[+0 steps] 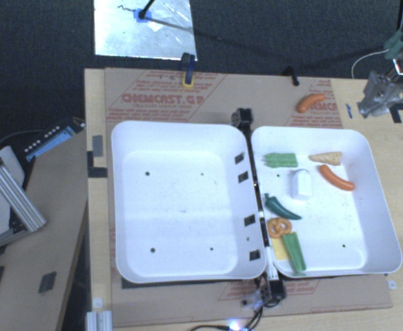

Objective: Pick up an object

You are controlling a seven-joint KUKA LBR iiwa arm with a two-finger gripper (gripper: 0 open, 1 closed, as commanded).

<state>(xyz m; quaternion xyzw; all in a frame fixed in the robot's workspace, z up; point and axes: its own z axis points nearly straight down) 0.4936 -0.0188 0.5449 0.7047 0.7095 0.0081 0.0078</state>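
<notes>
The right bin point(377, 205) holds several small toy foods. A green ridged piece point(281, 160) lies near its top left, and a tan wedge point(326, 158) sits beside it. Below the wedge is an orange sausage point(336, 177), with a white block point(300, 183) to its left. Down the bin's left side are a dark green pepper point(281, 207), a pretzel point(279, 227), a yellow slab point(279, 248) and a long green stick point(295, 252).
The left bin point(181, 202) sits beside the right one, with black clips point(246, 178) along the seam between them. A second orange sausage point(310, 103) lies on the cardboard behind the right bin. A grey metal fixture with cables point(388, 94) stands at the far right. A yellow clamp point(188, 80) is at the back.
</notes>
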